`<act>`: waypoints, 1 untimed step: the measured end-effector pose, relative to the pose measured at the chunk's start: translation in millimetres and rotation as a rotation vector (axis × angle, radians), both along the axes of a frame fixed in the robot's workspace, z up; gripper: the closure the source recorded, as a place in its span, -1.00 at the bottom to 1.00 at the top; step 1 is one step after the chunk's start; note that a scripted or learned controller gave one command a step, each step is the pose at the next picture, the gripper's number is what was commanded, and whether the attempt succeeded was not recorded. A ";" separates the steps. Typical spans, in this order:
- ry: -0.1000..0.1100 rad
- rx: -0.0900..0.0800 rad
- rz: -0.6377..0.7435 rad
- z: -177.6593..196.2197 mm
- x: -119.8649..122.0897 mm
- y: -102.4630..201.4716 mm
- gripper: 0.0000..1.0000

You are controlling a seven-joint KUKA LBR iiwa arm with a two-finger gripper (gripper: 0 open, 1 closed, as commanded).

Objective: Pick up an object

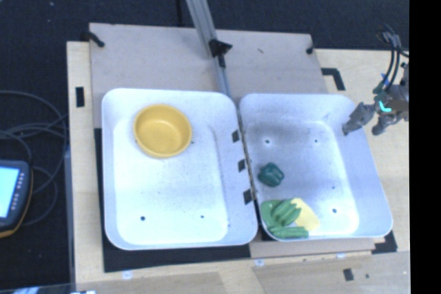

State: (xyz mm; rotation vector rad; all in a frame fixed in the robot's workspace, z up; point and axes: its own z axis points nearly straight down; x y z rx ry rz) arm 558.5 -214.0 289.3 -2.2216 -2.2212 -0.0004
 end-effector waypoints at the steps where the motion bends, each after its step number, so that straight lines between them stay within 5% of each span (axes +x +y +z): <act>1: 0.000 0.000 0.000 0.0 0.0 0.0 -1.00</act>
